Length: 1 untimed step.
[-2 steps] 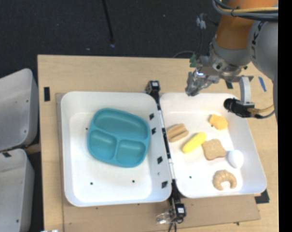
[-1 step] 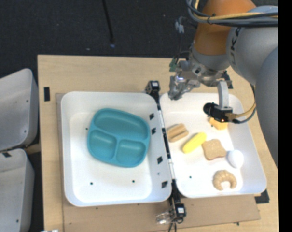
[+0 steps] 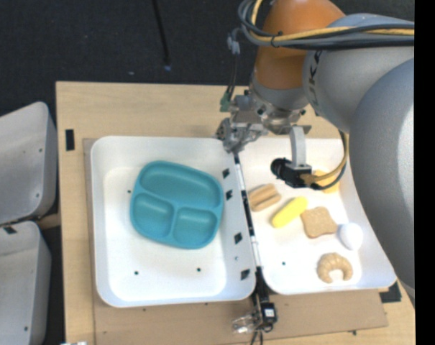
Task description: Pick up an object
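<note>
The right bin (image 3: 361,192) holds several toy foods: a tan bread roll (image 3: 264,196), a yellow piece (image 3: 289,212), a slice of toast (image 3: 318,222), a white egg (image 3: 350,234) and a croissant (image 3: 334,267). My gripper (image 3: 234,136) hangs at the far end of the divider between the two bins, up and to the left of the bread roll and apart from all the foods. I see nothing held in it. The arm's orange band and grey body cover the far right of the right bin.
A teal divided plate (image 3: 177,203) lies in the middle of the left bin (image 3: 109,264). A black fitting with a yellow cable (image 3: 292,172) hangs from the arm just behind the bread roll. The wooden bench (image 3: 131,103) edges both bins.
</note>
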{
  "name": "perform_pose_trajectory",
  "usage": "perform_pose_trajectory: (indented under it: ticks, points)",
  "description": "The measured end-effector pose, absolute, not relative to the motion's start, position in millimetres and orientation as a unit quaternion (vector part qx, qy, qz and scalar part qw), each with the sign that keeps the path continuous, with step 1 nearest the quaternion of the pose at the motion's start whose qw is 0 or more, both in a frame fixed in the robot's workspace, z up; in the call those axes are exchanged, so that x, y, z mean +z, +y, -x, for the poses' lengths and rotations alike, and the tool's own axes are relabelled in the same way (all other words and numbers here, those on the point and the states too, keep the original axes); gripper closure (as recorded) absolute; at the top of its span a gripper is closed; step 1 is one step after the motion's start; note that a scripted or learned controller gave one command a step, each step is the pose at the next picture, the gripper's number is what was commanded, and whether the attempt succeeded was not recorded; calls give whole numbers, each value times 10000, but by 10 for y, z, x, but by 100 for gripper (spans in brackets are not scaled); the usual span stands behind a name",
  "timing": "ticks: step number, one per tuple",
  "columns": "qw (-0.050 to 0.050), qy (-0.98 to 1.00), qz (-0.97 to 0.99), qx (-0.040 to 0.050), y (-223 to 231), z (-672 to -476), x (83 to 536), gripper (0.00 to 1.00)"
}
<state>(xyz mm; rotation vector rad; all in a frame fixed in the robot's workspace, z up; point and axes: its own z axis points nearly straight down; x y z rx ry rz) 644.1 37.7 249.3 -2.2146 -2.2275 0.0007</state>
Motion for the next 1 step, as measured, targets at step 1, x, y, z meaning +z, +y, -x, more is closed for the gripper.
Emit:
perform_pose_trajectory:
  ticks: [1]
  points:
    - [-7,-7094,7048,-13,883,-6564,2537,100]
